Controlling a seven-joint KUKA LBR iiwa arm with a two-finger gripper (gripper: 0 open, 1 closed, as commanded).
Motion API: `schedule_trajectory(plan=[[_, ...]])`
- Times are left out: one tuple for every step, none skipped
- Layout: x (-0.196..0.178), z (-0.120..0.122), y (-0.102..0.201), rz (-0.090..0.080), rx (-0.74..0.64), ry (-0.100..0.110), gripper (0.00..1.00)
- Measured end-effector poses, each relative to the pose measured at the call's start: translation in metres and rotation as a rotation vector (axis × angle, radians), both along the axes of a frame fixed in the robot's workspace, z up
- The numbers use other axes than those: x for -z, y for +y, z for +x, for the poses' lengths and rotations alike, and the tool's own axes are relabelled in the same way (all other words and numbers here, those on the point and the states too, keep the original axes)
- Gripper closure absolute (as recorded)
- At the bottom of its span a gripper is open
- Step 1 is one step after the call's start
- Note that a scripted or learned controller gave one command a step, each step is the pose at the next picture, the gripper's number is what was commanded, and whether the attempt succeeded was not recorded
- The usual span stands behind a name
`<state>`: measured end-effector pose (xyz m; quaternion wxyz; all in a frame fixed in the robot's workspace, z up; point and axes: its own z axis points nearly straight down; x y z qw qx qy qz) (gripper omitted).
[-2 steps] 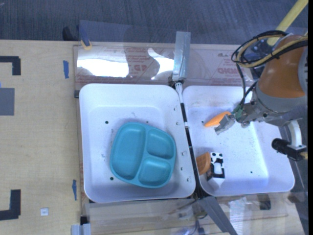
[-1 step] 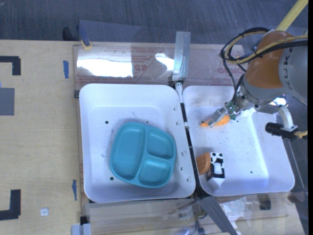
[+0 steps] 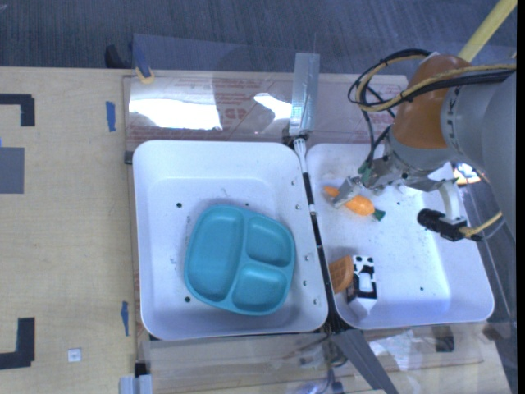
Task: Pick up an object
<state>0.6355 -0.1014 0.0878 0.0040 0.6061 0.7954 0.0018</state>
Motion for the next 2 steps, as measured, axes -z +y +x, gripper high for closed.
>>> schedule_trajectory(plan=[[-0.012, 0.002, 0.001, 0.0, -0.001, -0.006, 1.0], [-0.111, 0.033, 0.058, 0.004, 0.155, -0.001, 1.0]])
